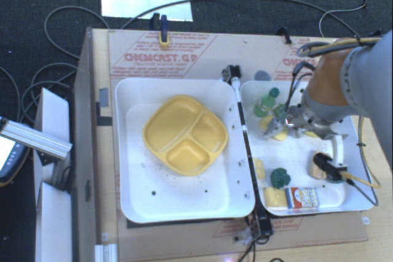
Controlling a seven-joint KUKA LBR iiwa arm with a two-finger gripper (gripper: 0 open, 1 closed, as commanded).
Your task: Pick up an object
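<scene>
Entry: my gripper (277, 124) sits low over the right bin (307, 210), near its left wall. Released or clenched: cannot tell from this view; nothing visibly grasped.

Pickable things around me:
- green bottle (266, 103) just above me in the view, close to touching
- yellow piece (280, 137) just below me
- dark green round thing (280, 178) further down, apart from me
- yellow block (274, 197) and white-and-red carton (303, 197) side by side, well below me, at the bin's near edge

Obstructions: bottle and yellow piece crowd me on two sides.

To my left, past the wall, the left bin (138, 193) holds a yellow divided plate (185, 134).
</scene>
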